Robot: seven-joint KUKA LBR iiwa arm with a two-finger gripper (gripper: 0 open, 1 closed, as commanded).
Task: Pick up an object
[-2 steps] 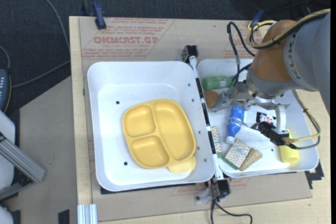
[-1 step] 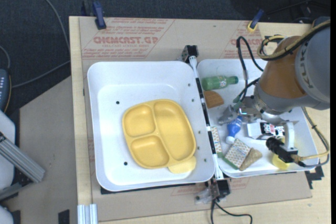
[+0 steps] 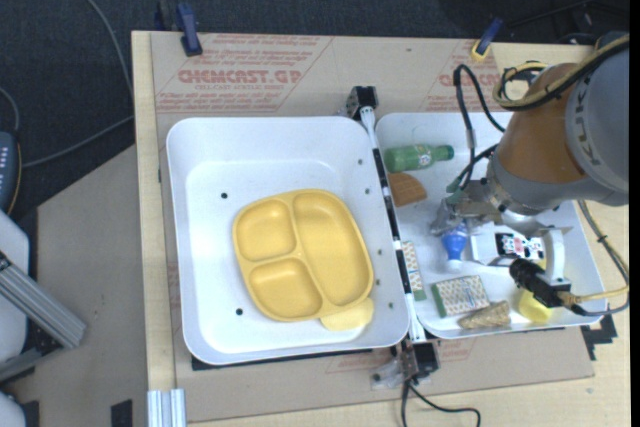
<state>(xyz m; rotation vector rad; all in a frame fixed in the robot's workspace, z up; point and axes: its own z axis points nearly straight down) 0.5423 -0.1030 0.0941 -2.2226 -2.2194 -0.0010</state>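
My gripper (image 3: 452, 220) hangs low in the right bin (image 3: 432, 123), near its middle left, with the grey and orange arm (image 3: 545, 150) reaching in from the right. A small blue object (image 3: 456, 246) lies directly below the gripper's tip, touching or nearly touching it. A green bottle (image 3: 418, 157) lies on its side toward the bin's far end. A brown piece (image 3: 406, 187) sits just left of the gripper. The gripper's body hides how it stands against the blue object.
The left bin (image 3: 200, 165) holds a yellow divided plate (image 3: 302, 255) and a pale yellow piece (image 3: 346, 318). Near the right bin's front lie a green checkered pad (image 3: 460, 295), a bread-like slab (image 3: 486, 317), a yellow item (image 3: 533, 307) and a white printed box (image 3: 512, 245).
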